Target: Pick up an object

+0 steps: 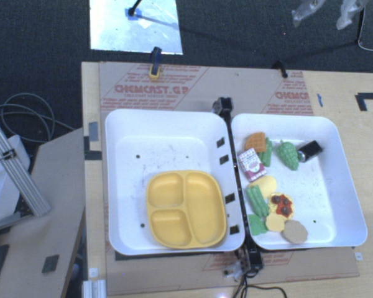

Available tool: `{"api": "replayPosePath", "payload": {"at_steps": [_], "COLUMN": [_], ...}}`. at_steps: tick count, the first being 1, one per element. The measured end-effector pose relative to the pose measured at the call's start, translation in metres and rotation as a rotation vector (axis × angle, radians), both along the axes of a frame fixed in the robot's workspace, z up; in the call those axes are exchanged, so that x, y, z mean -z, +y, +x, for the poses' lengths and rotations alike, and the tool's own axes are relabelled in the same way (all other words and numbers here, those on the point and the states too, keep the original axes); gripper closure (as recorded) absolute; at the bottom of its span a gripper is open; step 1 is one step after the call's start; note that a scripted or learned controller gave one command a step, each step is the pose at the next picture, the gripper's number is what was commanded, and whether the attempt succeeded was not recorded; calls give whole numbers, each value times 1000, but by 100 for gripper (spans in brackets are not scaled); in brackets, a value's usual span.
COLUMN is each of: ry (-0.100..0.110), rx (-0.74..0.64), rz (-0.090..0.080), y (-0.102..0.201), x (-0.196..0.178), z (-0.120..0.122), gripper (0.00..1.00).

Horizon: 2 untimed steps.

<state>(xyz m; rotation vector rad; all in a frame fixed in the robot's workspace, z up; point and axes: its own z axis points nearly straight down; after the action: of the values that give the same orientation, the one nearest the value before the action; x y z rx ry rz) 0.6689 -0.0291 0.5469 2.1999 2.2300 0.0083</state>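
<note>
My gripper (pixel 319 20) hangs high at the top right, over the dark floor beyond the bench, far from both bins. Its two pale fingers (pixel 306 7) are spread open with nothing between them. The right bin (pixel 336 166) holds several toy foods: an orange waffle (pixel 256 141), a green leafy piece (pixel 289 155), a black cylinder (pixel 309 150), a pink and white carton (pixel 250 164), green beans (pixel 257 200), a pizza slice (pixel 281 205) and a brown cookie (pixel 294 231).
The left bin (pixel 130 141) holds a yellow divided plate (pixel 186 208). A black divider with clips (pixel 230 166) runs between the bins. A shiny sheet (pixel 135 16) lies on the floor behind the bench, and a metal frame (pixel 12 166) stands at the left.
</note>
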Motion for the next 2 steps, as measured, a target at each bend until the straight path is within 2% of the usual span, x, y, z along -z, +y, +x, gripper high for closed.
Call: {"api": "replayPosePath", "payload": {"at_steps": [1,2], "ry": [-5,-3], "rx": [-3,-4], "rz": [-1,-1], "y": [0,0], "x": [-12,-11], "z": [0,0], "gripper": [100,0]}}
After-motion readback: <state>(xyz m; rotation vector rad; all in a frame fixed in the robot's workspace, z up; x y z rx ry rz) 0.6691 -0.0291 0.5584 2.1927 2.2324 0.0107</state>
